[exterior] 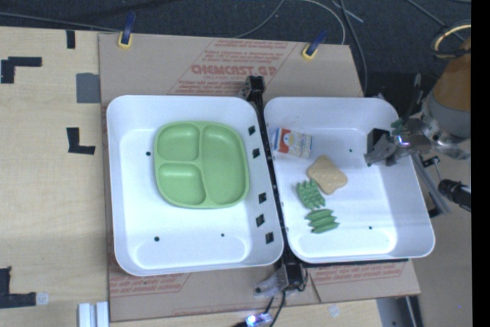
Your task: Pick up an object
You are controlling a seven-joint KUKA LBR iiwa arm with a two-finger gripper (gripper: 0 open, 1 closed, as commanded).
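Nearest in the right bin (398,230), green pea pods (322,221) lie beside a second green pod cluster (309,194). Just beyond, a tan bread slice (328,174), then a small carton (292,142) by the divider. Left bin (130,188) holds a green divided plate (202,164). The end effector (380,149) hovers at the right bin's far-right rim; can't tell if it's released or clenched.
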